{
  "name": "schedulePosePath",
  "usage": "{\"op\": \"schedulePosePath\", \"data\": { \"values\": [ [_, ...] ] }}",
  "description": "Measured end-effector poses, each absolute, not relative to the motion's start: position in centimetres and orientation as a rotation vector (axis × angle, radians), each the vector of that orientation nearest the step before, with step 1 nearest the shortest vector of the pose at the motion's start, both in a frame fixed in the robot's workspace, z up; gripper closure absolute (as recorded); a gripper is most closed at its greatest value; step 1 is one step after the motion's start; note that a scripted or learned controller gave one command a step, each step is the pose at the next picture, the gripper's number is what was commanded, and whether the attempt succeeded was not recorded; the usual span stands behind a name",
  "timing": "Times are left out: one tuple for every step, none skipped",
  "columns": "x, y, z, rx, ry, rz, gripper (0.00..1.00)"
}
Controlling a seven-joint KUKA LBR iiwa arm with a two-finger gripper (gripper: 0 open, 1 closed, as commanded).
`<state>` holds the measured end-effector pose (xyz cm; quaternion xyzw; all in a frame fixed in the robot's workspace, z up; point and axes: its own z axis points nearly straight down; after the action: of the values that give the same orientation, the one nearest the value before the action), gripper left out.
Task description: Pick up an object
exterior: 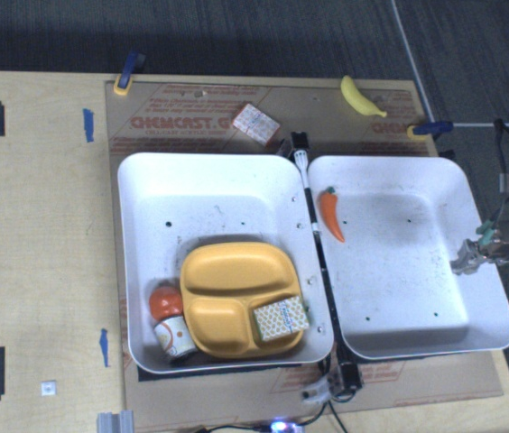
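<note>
An orange carrot (331,213) with a green top lies near the left wall of the right bin (435,332). In the left bin (146,188) a yellow divided plate (227,282) carries a small patterned box (280,318). Beside the plate's left edge sit a red round object (165,302) and a white-and-orange cup (175,336). My gripper (473,258) is at the right bin's right rim, far from the carrot, with nothing visibly in it.
A yellow banana (361,97) and a small patterned packet (255,123) lie on the cardboard sheet behind the bins. Blue and yellow clamps (128,70) pin that sheet down. Cables run along the gap between the bins.
</note>
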<state>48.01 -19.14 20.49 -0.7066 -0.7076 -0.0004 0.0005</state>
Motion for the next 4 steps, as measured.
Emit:
{"op": "schedulePosePath", "data": {
  "values": [
    [51.0,-18.0,19.1,-2.221,-2.225,-0.001,1.0],
    [51.0,-18.0,19.1,-2.222,-2.224,-0.001,0.0],
    [51.1,-19.1,8.6,-2.225,-2.224,-0.003,0.0],
    [48.0,-12.6,8.6,-2.221,-2.224,-0.004,0.0]
  ]
}}
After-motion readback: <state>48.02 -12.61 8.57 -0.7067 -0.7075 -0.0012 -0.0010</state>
